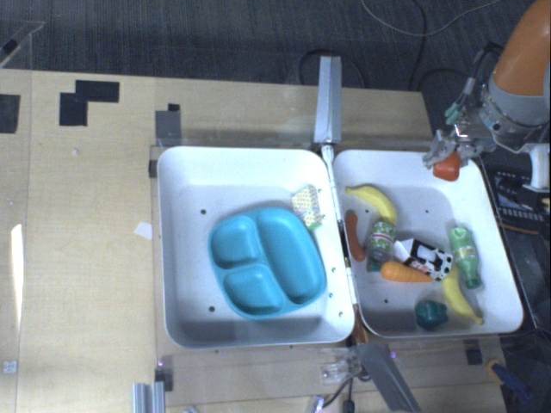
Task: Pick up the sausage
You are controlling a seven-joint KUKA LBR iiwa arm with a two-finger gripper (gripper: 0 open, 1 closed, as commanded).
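The sausage [352,235] is a slim reddish-brown stick lying lengthwise against the left wall of the right bin [499,317]. My gripper [446,155] hangs over that bin's far right corner, well away from the sausage. A small red-orange object [447,170] sits between its fingertips, and the fingers are shut on it. The arm's orange band [525,46] is at the top right.
The right bin also holds a banana [372,199], a green can [380,241], a carrot [405,272], a black-and-white pack [426,255], a green bottle [465,255], a second banana [461,298] and a teal lump [430,313]. The left bin holds a blue divided plate [267,261] and a checkered scrap [307,203].
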